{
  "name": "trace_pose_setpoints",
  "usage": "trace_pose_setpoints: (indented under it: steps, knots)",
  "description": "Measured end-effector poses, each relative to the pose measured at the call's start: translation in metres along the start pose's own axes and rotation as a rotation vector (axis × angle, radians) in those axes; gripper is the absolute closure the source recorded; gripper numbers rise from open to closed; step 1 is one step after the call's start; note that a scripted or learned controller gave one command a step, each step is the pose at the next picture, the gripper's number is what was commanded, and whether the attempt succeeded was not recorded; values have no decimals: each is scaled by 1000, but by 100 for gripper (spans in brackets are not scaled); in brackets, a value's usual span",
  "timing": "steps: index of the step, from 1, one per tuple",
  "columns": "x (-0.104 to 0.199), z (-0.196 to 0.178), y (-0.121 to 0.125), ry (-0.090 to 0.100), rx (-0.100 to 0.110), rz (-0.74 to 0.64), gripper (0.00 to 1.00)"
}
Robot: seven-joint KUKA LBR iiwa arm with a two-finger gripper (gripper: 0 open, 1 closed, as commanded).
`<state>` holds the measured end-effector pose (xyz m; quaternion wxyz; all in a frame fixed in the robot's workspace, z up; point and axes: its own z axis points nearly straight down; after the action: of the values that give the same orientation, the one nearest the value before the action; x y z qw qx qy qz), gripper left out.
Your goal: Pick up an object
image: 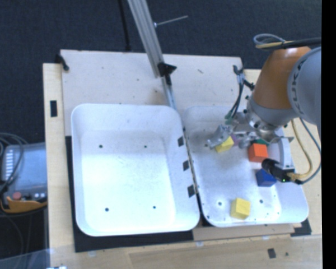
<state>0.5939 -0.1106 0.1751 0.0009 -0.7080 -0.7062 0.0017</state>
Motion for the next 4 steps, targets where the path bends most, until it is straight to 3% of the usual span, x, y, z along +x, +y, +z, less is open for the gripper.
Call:
trace_pose_setpoints:
  steps: [1,2,3,4]
  knots:
    - [-8,60,-5,0,2,0,0]
    - [-9,78,-4,-1,-4,3,0]
    - [-10,66,-3,-1,-9,11,100]
    - [-22,15,-3,-1,-10,1,100]
